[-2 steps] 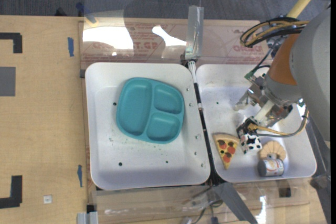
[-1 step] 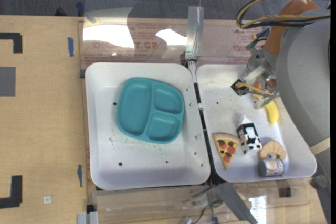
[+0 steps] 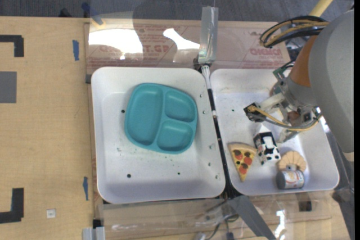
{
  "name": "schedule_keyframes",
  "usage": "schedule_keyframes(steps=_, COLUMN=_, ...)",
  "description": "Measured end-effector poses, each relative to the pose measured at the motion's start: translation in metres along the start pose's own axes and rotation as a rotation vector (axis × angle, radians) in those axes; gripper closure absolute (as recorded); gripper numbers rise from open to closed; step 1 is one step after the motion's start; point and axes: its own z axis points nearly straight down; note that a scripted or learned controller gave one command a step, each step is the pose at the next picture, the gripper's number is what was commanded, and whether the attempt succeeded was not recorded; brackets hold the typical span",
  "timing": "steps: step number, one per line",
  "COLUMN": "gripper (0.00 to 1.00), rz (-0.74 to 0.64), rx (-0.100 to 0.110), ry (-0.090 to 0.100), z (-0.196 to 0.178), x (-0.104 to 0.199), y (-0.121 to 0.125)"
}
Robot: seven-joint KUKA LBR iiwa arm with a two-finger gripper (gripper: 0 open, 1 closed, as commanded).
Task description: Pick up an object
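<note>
Beside the teal plate (image 3: 161, 118), over the right bin (image 3: 225, 115), hangs the gripper (image 3: 264, 135), finger state hard to tell, poised just above the cow toy (image 3: 269, 150) near the pizza slice (image 3: 243, 159), apparently lining up a grasp

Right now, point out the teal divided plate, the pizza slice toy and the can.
Teal divided plate (image 3: 160, 118): camera view, centre ridge.
Pizza slice toy (image 3: 243, 159): camera view, topping middle.
Can (image 3: 289, 179): camera view, side wall.

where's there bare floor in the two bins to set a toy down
Left bin: bare floor all around the teal divided plate, widest along the near edge. Right bin: its far-left corner is bare. Crowded near its front, where the pizza slice, cow figure, shrimp and can cluster, with the claw beyond them.
</note>
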Motion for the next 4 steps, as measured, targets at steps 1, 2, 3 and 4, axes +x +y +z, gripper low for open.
schedule_keyframes(steps=1, gripper=0.0, rz=0.1, rx=0.002, ry=-0.002, z=-0.002, x=0.07, y=0.007)
schedule_keyframes(steps=2, gripper=0.0, rz=0.068, rx=0.012, ry=0.005, z=0.0, x=0.001, y=0.058)
schedule_keyframes(steps=3, gripper=0.0, rz=0.11, rx=0.003, ry=-0.018, z=-0.001, x=0.068, y=0.009)
schedule_keyframes(steps=4, gripper=0.0, rz=0.111, rx=-0.006, ry=-0.015, z=-0.001, x=0.07, y=0.001)
